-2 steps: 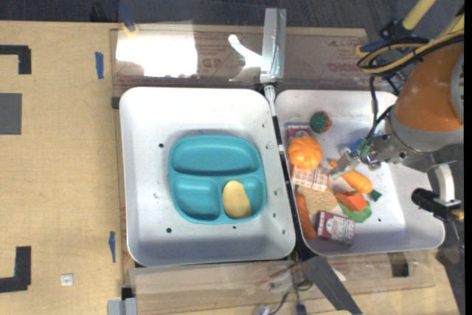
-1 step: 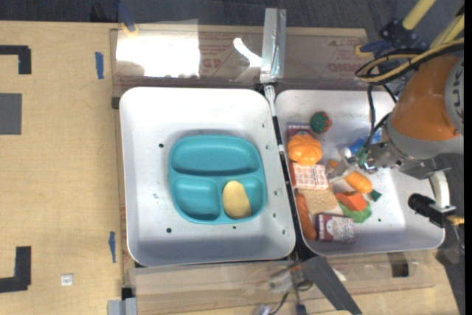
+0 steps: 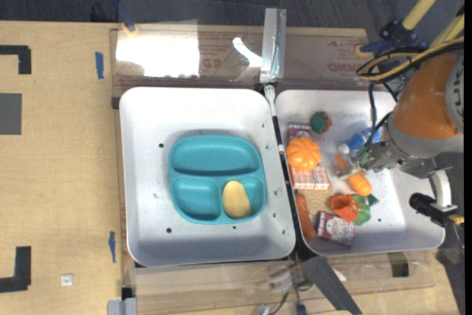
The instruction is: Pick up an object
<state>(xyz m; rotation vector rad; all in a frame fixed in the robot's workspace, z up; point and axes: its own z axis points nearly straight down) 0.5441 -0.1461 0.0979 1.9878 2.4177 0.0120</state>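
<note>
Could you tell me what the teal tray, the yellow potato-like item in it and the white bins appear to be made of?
Teal tray: likely moulded plastic, matte, with rounded compartments. Yellow potato-like item: probably plastic toy food, smooth with a faint sheen. White bins: seemingly thin formed plastic or coated metal, semi-gloss, with soft reflections and rounded corners.

Left bin (image 3: pixel 140 181): teal tray (image 3: pixel 216 177), yellow potato (image 3: pixel 236 199) in its near-right compartment.
Right bin (image 3: pixel 391 225): orange pumpkin (image 3: pixel 303 153), carrot (image 3: pixel 359 184), cartons, green ball (image 3: pixel 319 122).
Arm (image 3: pixel 431 111): over the right bin, gripper (image 3: pixel 366 157) low among the clutter.
</note>
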